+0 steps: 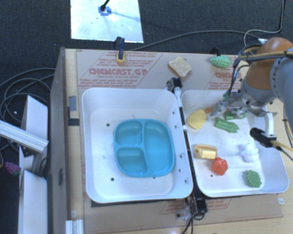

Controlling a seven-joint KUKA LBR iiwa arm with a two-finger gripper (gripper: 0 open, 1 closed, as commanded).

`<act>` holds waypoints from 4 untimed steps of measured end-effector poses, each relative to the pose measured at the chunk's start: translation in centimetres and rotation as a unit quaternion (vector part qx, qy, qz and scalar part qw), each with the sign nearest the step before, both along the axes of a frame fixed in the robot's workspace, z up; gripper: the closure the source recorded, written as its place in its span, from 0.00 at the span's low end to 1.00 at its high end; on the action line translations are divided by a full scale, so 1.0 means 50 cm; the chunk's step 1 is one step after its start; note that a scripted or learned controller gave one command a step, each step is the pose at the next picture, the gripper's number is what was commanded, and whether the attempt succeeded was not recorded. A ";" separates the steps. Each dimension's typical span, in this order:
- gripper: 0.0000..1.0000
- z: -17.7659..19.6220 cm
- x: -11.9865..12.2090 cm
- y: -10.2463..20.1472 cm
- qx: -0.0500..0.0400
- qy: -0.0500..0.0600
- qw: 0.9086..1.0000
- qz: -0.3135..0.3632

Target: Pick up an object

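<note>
My gripper (pixel 229 109) reaches down into the far part of the right bin (pixel 278 172), under the grey arm with its orange band (pixel 273 47). Just below the gripper lies a green toy vegetable (pixel 226 125). A yellow lemon-shaped toy (pixel 196 119) sits to its left, and a small orange piece (pixel 209 110) lies between them. Nearer the front are a yellow block (pixel 205 152), a red toy (pixel 219 166), a white toy (pixel 248 151) and a green knobbly toy (pixel 253 178).
The left bin (pixel 100 130) holds a blue divided tray (pixel 143 147). On the cardboard behind the bins lie a tan cracker-like toy (pixel 179 66) and a green toy (pixel 220 61). A yellow clamp (pixel 120 50) stands at the back edge. Cables run near the arm.
</note>
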State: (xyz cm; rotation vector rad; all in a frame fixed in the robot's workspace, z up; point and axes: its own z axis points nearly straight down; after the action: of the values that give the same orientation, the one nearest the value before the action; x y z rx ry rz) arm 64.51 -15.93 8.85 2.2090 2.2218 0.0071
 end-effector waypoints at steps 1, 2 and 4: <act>0.00 0.001 0.008 0.072 -0.001 0.000 1.000 -0.001; 0.00 0.108 0.049 -0.016 0.000 0.002 1.000 -0.002; 0.00 -0.009 -0.191 0.129 0.002 0.005 1.000 -0.002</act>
State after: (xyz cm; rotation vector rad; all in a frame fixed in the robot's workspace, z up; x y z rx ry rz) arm 54.98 -9.50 8.40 2.2203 2.2235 0.0005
